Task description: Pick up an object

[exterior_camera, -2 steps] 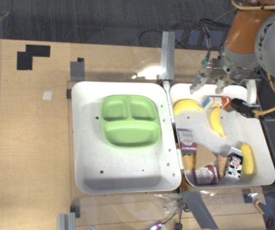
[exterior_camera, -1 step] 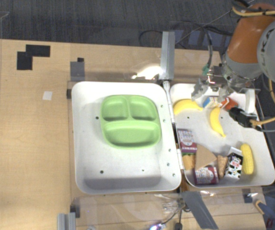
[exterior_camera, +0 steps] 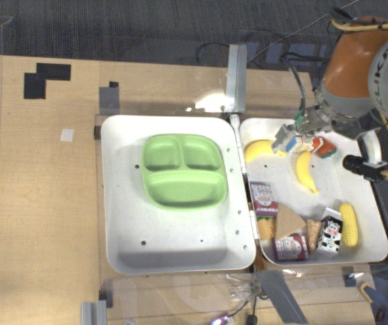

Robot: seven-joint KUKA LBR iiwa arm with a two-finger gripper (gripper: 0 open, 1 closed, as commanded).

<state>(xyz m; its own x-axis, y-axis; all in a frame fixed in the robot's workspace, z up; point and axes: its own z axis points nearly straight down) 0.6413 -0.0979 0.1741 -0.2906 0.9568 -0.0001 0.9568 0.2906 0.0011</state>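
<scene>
The small carton [exterior_camera: 290, 247] sits nearest; the pincer [exterior_camera: 285, 139], spread apart above the banana [exterior_camera: 306, 170], may miss it.

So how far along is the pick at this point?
Nothing looks picked yet. The claw hangs over the top of the right bin, between a yellow toy and the banana; I see nothing between its fingers. The corn cob and small cartons lie untouched. The grasp and lift remain.
</scene>
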